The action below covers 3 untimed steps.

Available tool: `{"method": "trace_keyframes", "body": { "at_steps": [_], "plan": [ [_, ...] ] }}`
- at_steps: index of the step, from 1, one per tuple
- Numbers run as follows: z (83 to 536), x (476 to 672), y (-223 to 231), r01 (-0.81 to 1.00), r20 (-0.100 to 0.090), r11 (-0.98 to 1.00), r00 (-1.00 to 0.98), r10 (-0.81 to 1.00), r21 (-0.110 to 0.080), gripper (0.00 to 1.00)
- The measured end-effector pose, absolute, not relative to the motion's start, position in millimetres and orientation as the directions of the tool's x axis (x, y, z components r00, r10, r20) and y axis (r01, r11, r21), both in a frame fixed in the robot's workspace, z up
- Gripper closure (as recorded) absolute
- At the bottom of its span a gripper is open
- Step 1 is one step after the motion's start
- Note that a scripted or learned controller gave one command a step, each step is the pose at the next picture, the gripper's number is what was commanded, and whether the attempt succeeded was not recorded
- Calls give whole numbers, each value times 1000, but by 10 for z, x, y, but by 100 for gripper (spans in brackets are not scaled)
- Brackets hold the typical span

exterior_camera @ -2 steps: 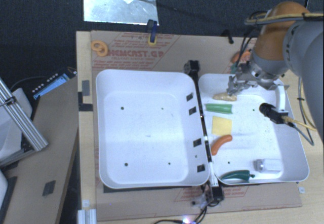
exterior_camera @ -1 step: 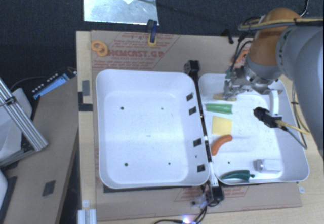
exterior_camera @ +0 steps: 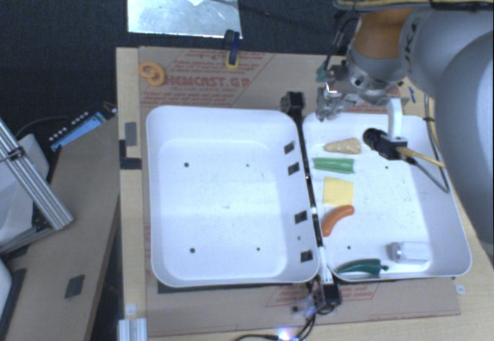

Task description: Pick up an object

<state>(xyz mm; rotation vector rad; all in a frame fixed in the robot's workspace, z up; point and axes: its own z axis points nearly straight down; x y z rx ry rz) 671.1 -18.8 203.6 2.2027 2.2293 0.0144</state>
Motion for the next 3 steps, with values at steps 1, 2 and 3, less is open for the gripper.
{"method": "trace_keyframes", "body": {
  "at_steps": [1,2,3],
  "plan": [
    [1842,6688,-90,1000,0,6,-6,1000,1,100],
    [4729,6669,574,1000,3,9,-9,1000,22,100],
    [3720,6661,1506,1000,2,13,-13,1000,-7,100]
  ]
}}
